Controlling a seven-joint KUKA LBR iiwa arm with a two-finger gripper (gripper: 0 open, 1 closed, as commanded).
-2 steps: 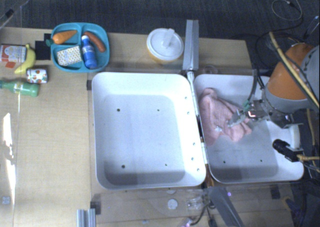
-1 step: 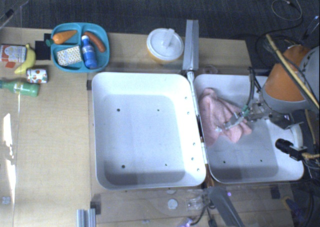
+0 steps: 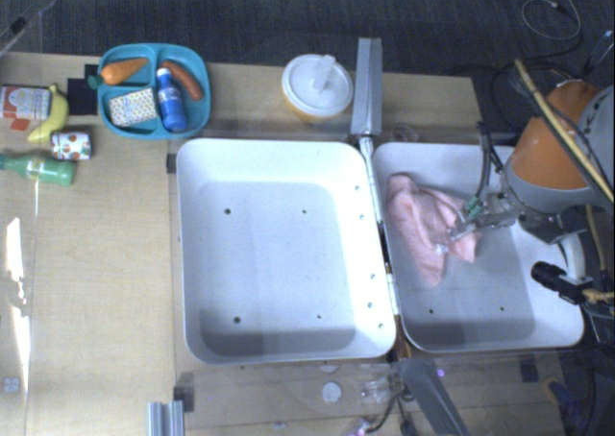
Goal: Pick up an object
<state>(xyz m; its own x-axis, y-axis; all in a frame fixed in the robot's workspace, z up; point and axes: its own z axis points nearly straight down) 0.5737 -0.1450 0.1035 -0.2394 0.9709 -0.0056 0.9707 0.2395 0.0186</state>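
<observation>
One pink cloth (image 3: 426, 226) lies near the right bin's (image 3: 500, 324) left wall, end effector (image 3: 468, 221) touching it, grip unreadable.

Cloth (image 3: 424, 223): pink, soft, crumpled into an elongated heap. Lies flat on the floor of the right bin (image 3: 500, 324), in its left half near the dividing wall, long axis running from upper left to lower right, folds bunched along its right edge.

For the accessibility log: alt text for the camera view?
A grey robot arm's gripper rests at a crumpled pink cloth in the right white bin. A second white bin sits to its left.
</observation>
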